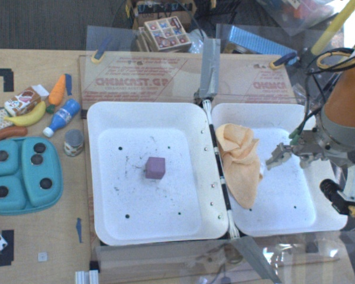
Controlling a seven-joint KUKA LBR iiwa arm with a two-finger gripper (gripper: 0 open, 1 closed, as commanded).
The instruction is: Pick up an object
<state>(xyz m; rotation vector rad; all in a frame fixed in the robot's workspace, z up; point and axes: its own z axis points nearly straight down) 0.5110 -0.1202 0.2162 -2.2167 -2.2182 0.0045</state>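
Note:
A small purple cube (155,168) lies near the middle of the left bin (106,123). A crumpled pale orange cloth (240,161) lies along the left side of the right bin (284,218), against the wall between the two bins. My gripper (277,157) hangs over the right bin, just right of the cloth and apart from it. Nothing shows in its grasp. The grey arm with its orange band (346,99) reaches in from the right edge.
Left of the bins on the wooden bench are a teal toy tray (21,173), a banana (25,117), a toy carrot (58,90), a small blue bottle (62,116) and a grey can (74,142). Cardboard sheets and boxes lie behind the bins.

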